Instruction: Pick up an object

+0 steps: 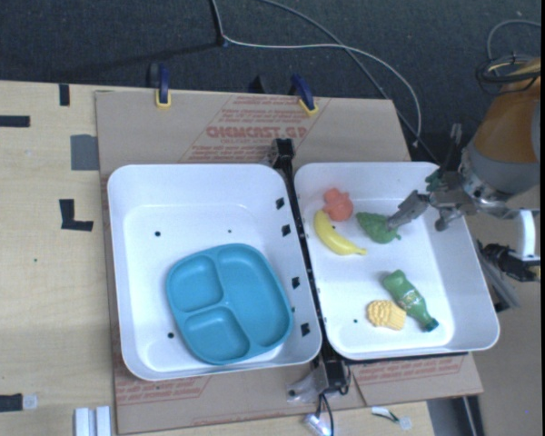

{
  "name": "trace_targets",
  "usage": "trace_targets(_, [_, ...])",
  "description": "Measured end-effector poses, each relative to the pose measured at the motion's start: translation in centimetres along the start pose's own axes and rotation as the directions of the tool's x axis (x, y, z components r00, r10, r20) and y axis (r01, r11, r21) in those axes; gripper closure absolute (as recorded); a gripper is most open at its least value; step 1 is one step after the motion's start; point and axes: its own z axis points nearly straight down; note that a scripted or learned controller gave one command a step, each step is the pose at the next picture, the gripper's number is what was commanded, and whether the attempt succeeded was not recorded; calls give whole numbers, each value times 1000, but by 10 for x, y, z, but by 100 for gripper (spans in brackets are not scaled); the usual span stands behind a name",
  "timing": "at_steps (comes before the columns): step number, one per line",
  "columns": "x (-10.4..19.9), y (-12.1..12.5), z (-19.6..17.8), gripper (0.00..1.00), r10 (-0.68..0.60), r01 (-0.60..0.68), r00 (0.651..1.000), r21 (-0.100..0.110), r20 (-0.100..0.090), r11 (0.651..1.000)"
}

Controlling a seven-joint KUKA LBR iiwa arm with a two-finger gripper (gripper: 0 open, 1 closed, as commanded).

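Green leafy toy (pixel 378 227) lying in the right bin (pixel 459 271), touched by the tip of the pincer (pixel 405 213) at its upper right edge. Cannot tell whether the pincer is open or closed: seen as one dark slanted bar, its end merging with the green toy. No sign of the toy lifted off the bin floor. Just left of the pincer tip, a yellow banana (pixel 338 236) and above it an orange-pink toy (pixel 338 204), near each other. Below the pincer, a green bottle (pixel 411 300) lying tilted, with a yellow corn piece (pixel 386 314) touching its left side. Far left, beyond the divider, the left bin (pixel 136 207) holding a blue sectioned plate (pixel 227 302). Behind the pincer, grey arm with orange band (pixel 509 134), cut off at the right. Both bins on cardboard over the worktop (pixel 27 271).
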Motion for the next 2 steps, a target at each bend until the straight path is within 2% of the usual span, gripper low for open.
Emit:
trace_targets(1, [16,60,107,0,-2,2,1000,6,-1,1000])
trace_targets(2, [14,62,91,100,-1,1,1000,-3,2,1000])
